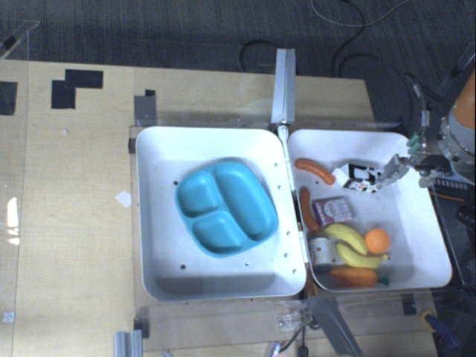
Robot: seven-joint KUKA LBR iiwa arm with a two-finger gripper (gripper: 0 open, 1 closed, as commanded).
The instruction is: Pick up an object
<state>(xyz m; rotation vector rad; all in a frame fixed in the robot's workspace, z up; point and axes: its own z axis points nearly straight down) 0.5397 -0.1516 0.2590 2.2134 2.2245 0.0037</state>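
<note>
Small white card under the end effector

A small white card [360, 174] with black print and red marks lies flat in the right bin [416, 229], touching the end effector [378, 181] tip; finger state cannot be told. A reddish sausage [314, 171] lies left, a purple packet [332, 211] below-left.

The grey arm [454, 136] enters from the right, its gripper [392, 171] slanted down and leftward.

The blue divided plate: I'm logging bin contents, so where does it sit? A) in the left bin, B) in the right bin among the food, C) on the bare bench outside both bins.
A: the blue divided plate lies inside the left bin, while the banana and the orange lie in the right bin.
</note>
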